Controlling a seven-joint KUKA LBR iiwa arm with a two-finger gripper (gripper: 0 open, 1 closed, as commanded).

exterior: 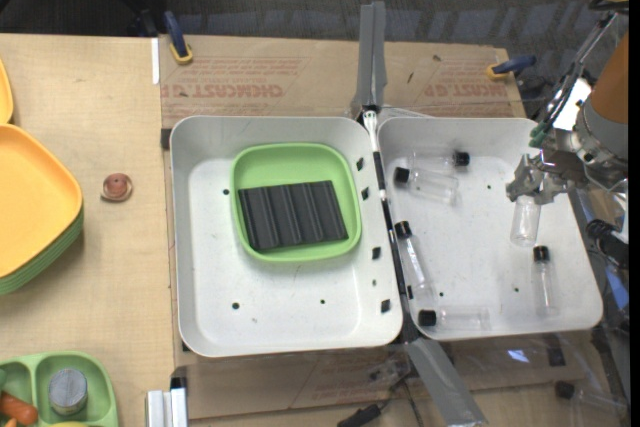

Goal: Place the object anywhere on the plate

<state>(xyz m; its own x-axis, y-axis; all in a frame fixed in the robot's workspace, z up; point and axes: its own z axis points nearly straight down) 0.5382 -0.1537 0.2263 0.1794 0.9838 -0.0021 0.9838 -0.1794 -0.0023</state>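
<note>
The green plate (296,165) sits in the left bin (210,315) with a dark ribbed slab (293,215) lying on it. My gripper (530,189) hangs over the right side of the right bin (590,310). It is shut on the top end of a clear tube (523,223), which hangs down from between the fingers above the bin floor. The tube's cap end is hidden by the fingers. Plate and gripper are far apart, with the bins' shared rims between them.
Several clear tubes with black caps lie in the right bin, among them one by the left wall (410,253), one at the front (455,319) and one at the right (544,283). Orange plates (30,205) and a small red disc (117,186) lie on the bench to the left.
</note>
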